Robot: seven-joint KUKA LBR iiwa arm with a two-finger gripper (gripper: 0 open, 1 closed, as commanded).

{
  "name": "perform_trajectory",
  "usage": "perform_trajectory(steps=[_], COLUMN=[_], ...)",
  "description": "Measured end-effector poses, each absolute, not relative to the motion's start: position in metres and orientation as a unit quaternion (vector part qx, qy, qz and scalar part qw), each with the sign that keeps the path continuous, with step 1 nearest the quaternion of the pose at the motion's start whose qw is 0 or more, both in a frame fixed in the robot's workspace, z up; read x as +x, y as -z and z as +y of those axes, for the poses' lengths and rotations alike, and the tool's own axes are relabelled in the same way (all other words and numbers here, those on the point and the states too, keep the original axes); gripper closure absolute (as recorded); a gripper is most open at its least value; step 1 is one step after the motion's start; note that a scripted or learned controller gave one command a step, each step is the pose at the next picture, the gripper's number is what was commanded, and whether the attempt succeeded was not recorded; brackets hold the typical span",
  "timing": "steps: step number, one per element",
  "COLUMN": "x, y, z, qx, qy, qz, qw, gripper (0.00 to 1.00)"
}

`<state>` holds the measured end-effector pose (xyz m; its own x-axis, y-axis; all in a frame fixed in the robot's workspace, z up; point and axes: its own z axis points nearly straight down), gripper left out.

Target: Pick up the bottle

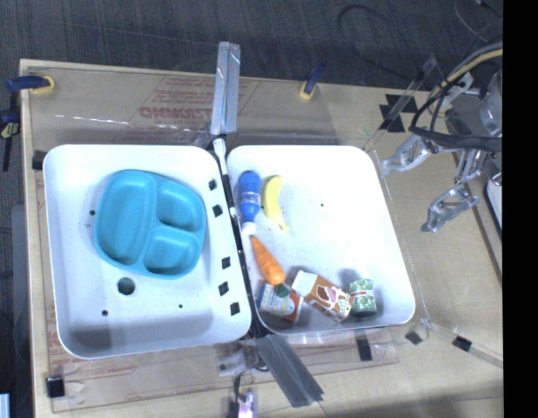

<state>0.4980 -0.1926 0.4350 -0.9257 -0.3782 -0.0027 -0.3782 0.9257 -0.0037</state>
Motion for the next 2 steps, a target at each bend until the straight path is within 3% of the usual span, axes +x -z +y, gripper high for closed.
perform_trajectory(steps=[1,2], x=[0.498,0.519], y=[-0.436,-0.444], z=[-0.205,-0.198], qx=[-0.313,-0.483], qy=[0.0028,0.0021], qz=[0.950,0.876], qw=[0.003,0.002], gripper=[0.00,0.00])
